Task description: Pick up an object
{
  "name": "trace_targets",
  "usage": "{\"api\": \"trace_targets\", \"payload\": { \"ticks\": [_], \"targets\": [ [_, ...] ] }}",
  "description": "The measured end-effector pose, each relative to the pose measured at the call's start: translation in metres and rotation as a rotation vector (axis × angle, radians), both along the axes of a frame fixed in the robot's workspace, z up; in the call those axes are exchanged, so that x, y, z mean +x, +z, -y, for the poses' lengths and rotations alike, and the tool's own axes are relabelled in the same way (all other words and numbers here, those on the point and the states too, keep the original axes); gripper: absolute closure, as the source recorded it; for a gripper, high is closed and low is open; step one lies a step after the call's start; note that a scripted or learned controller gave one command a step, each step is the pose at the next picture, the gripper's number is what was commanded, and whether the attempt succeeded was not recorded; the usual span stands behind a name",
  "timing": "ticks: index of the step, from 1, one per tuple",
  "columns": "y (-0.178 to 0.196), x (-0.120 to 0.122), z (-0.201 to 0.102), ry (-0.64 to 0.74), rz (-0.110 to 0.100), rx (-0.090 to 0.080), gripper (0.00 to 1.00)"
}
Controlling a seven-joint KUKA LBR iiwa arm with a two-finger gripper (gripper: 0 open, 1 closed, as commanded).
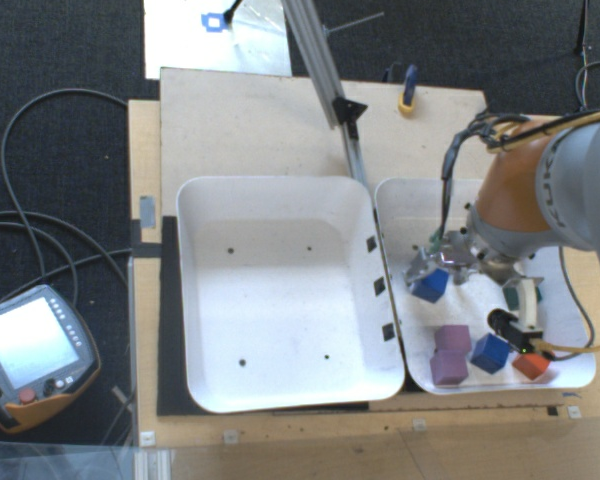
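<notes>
Blue block (431, 286) partly hidden beneath gripper (427, 266).

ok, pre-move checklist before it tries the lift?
1. Gripper inside the right bin: ok.
2. Gripper over a target, the blue cube directly at its tip: ok.
3. Cube seated between the fingers: cannot tell.
4. Neighbours clear of that cube; purple blocks, second blue cube, orange block lie apart, nearer the front wall: ok.
5. Clearance from the wall beside the left bin: not ok, close.
</notes>
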State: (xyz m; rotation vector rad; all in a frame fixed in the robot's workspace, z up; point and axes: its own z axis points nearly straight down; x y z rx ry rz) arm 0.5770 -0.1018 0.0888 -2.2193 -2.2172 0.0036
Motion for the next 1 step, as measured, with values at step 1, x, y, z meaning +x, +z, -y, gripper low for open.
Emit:
{"api": "trace_targets", "payload": {
  "ticks": [1],
  "targets": [
    [0.0126,0.0037,-0.0007,0.006,0.009,-0.001,1.00]
  ]
}}
